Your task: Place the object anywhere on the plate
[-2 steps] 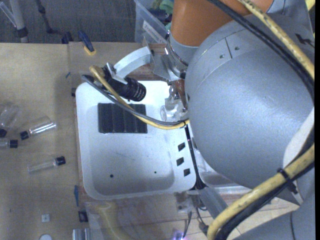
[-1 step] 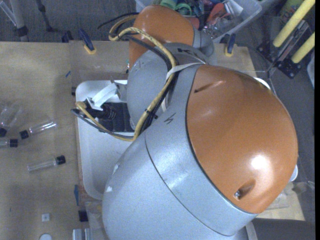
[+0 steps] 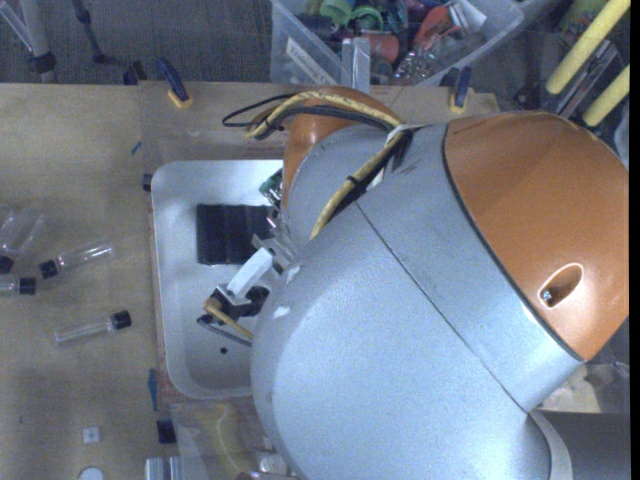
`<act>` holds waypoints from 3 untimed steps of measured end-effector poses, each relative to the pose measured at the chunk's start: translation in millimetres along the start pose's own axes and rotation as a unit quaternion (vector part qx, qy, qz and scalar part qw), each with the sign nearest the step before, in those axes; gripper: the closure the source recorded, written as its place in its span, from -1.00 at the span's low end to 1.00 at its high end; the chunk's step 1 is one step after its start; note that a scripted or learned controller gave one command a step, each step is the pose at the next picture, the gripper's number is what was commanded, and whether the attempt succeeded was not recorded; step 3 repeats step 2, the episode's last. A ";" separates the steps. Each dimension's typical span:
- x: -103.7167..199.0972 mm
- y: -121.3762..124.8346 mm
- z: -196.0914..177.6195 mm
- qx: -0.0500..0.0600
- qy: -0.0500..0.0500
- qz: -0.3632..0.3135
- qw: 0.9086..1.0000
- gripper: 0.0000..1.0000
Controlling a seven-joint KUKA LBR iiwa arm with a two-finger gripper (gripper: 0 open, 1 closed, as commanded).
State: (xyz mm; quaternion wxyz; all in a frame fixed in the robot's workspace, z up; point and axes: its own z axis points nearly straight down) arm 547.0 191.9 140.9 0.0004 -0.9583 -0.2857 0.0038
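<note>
Capped vials (image 3: 92,326) lie on the bench left; toy-filled tub (image 3: 303,50) behind.

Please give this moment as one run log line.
arm: reaching over white bin | black block: lying in it | grasp: cannot tell

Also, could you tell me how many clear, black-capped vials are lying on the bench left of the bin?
3 vials: one nearest the bin, one farther back, one by the view's left edge. A fourth may be cut off there.
</note>
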 end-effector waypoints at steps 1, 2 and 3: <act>57.3 -2.7 -4.4 -0.001 0.001 -0.235 0.972 1.00; 94.6 20.7 -18.5 -0.001 0.001 -0.099 0.995 1.00; 94.6 20.7 -18.5 -0.001 0.001 -0.099 0.995 1.00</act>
